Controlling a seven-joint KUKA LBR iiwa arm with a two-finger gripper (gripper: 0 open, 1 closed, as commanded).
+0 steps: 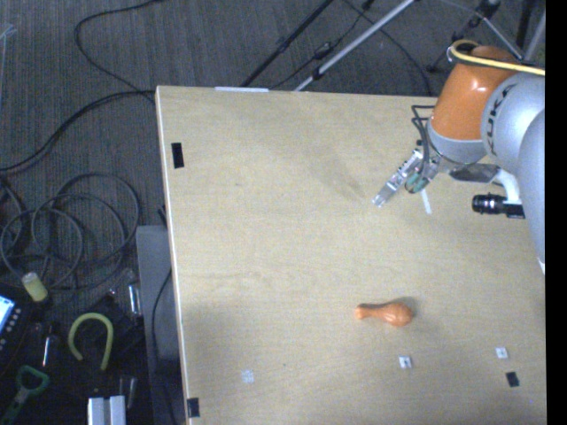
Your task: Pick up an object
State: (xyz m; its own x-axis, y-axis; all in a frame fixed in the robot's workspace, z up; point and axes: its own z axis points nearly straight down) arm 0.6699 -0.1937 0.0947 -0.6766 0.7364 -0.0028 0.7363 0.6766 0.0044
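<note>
Pincer (403, 185) hangs over the bench (266, 237) with nothing between its fingers — released, we judge. Our target, an orange gourd (386, 312), lies flat, well apart toward the near edge. We should centre over its bulb — then descend squarely.
</note>
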